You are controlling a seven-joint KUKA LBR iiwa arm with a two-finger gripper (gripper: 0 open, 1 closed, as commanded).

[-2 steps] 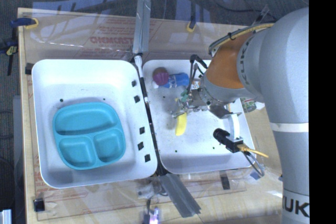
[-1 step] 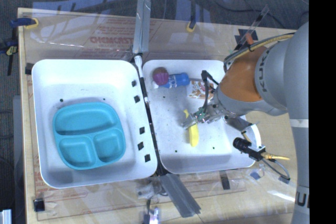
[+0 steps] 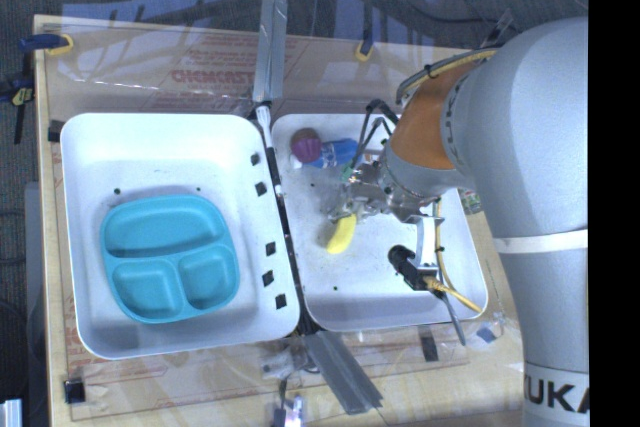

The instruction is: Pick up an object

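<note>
Where the claw [image 3: 352, 203] hangs: one banana [image 3: 341, 235], one ball [image 3: 306, 147].

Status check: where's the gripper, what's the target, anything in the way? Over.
Gripper in right bin, close by yellow object; grasp unconfirmed. Purple ball, blue object behind, apart from it.

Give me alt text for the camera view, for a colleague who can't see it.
The gripper hangs over the right bin, close to a yellow banana-shaped object, with a purple ball and a blue object near the bin's far edge. The left bin holds a blue divided tray.
</note>
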